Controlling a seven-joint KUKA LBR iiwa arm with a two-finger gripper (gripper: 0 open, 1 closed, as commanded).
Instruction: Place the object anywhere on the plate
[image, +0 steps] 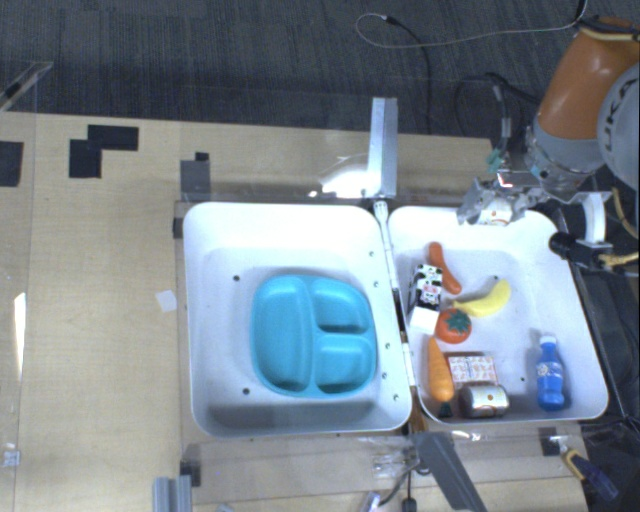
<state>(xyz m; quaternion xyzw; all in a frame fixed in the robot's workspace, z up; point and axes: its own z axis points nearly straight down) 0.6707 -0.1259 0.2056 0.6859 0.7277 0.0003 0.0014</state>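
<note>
Nearest the front edge of the tabletop (90, 400), along the front wall of the right bin (590, 385), a small tin can (484, 402) is lying on its side, with a red-and-white packet (472, 369) just behind it and an orange carrot (439, 371) standing lengthwise at their left. A blue bottle (549, 375) is lying near that bin's front right corner. A little farther back, a red tomato-like piece (455, 326) is resting just beyond the carrot's tip, touching a white card beneath it. Behind that, a yellow banana (489, 298) is curving toward the bin's middle, and a black-and-white cow-patterned toy (429, 286) is sitting against the left wall, with a thin orange-red piece (443, 270) leaning beside it.

In the left bin (210, 250), the blue plate (312, 335) with three compartments is lying in the middle, nothing on it; all the loose things are staying in the other bin.

Farthest back, the jaws (495, 208) are hovering over the right bin's rear rim, near its back right corner. Whether they are apart or together is not clear, and nothing is showing between them.
</note>
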